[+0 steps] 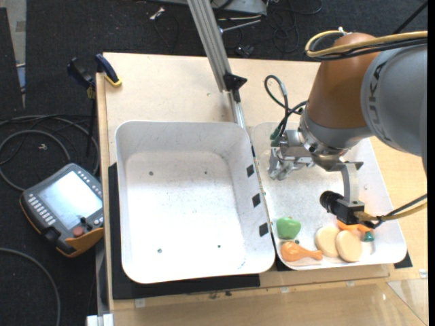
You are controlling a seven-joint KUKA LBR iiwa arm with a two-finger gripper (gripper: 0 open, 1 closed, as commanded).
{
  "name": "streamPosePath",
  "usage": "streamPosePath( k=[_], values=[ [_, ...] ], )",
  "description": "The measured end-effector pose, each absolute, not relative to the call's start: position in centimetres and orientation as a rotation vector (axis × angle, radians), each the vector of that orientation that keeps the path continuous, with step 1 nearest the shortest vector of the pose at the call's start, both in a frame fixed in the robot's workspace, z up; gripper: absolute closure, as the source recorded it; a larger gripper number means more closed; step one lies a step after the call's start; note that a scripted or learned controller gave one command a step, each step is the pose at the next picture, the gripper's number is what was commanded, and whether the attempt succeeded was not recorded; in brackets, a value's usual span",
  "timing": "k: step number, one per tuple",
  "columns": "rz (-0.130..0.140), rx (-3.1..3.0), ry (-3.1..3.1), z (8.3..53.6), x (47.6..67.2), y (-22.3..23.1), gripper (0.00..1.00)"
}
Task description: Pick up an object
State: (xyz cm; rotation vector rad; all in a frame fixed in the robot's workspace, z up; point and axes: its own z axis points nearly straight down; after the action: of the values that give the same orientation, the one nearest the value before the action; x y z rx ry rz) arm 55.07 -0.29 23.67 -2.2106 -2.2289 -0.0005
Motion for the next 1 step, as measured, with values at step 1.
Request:
streamPosePath(
  k=[1],
  values=[
    [-0.001, -2.212, -2.229, 23.09, 55.78, 4.14, 1.0]
  ],
)
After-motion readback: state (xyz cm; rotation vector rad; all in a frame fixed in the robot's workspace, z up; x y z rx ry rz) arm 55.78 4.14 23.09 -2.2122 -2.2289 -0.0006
